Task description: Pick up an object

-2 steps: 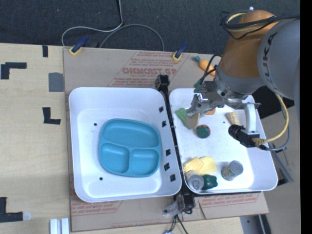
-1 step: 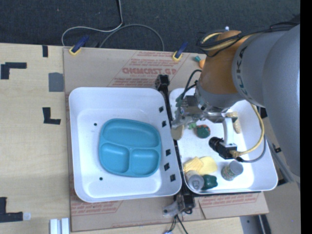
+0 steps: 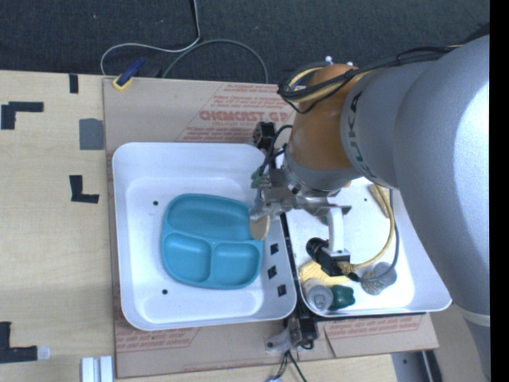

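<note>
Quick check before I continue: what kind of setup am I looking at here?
Likely a lab bin-picking test bench: two white bins on a cardboard sheet, loose cables, and small objects heaped in the right bin.

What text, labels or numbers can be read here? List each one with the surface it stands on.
"CHICKCAST"-like red print on the brown cardboard sheet behind the bins: blurred, letters uncertain.
Further red print lines on the same cardboard, above the left bin and along its front edge: too small to read.
Black marks on the wooden bench: shapes, not letters.
</note>
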### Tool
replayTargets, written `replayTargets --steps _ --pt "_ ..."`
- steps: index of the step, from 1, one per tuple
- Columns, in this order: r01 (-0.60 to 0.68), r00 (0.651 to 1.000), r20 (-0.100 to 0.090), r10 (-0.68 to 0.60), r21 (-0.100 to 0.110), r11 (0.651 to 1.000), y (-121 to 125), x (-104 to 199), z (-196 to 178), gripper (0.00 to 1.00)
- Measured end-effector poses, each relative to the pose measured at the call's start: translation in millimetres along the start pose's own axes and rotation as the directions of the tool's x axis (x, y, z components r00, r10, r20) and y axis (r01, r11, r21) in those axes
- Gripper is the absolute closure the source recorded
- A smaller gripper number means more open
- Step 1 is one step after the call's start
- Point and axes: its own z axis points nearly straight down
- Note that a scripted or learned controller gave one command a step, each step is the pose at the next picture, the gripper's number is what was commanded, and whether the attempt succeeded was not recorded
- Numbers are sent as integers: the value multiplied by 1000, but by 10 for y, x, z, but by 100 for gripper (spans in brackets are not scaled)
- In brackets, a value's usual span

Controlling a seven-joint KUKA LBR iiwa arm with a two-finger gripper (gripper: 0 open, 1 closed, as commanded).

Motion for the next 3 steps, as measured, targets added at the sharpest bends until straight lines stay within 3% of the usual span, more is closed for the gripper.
replayTargets --steps 1,2,3 --pt "-8 1000 0 8 0 1000 -639 -500 -402 100" --pt "-5 1000 2 5 -7 1000 94 -933 -413 100" --pt "-2 1000 2 2 -5 1000 417 -620 -13 100"
